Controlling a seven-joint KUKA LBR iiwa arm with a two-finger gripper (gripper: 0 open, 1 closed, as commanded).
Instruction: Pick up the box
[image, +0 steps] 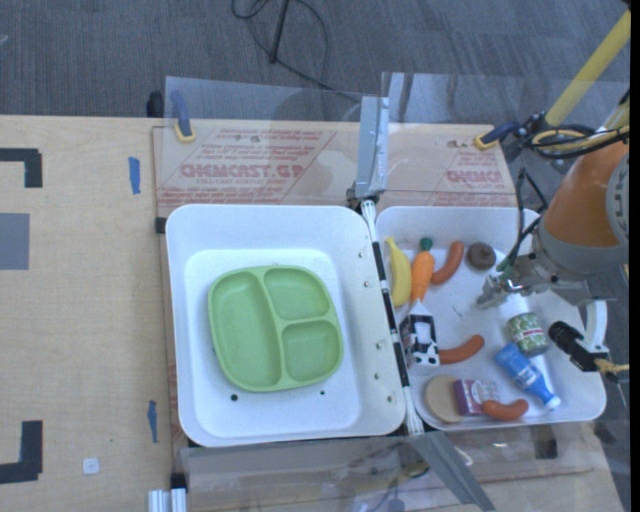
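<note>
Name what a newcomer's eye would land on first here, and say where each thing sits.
First, the green divided plate in the middle of the left bin. Next, the clutter in the right bin: banana and carrot at its left wall, blue bottle near its right. The arm's orange band hangs over that bin's right side.

A pale green divided plate (275, 325) is seen in the white left bin (190, 240), while in the white right bin (450, 218) a yellow banana (399, 272), an orange carrot (421, 274), a black-and-white patterned box (422, 340) and a blue bottle (528, 374) are shown.
</note>
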